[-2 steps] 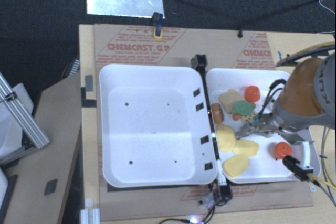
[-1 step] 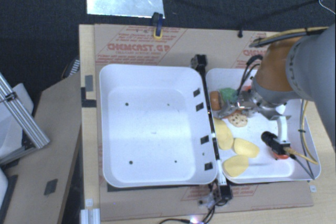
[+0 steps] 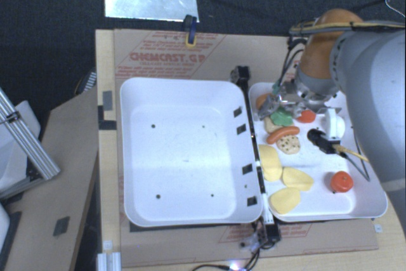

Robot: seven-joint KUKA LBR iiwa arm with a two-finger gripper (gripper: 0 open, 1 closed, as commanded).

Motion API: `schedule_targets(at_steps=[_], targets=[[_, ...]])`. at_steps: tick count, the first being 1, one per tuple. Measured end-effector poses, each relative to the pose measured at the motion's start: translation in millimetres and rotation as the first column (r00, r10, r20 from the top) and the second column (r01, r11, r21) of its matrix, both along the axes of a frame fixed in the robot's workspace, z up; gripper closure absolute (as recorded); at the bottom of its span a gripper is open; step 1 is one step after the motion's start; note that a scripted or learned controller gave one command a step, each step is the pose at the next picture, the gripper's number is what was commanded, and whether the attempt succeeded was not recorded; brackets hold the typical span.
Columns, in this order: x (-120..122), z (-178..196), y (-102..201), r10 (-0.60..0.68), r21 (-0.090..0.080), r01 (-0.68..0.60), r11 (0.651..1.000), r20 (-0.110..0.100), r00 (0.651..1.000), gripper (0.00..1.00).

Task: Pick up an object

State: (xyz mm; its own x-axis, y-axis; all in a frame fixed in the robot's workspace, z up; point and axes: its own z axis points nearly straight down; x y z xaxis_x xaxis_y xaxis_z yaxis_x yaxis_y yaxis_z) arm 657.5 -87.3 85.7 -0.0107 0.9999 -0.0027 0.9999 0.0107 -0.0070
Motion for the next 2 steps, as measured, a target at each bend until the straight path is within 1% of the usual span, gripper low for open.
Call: schedule_targets(at_steps=[1, 2], targets=[[0, 10, 0, -0.003, 0.001, 0.003, 1.0, 0.01, 1.0, 1.0], [-6, 104, 89, -0.003, 0.001, 0.003, 1.0, 0.013, 1.0, 1.0]])
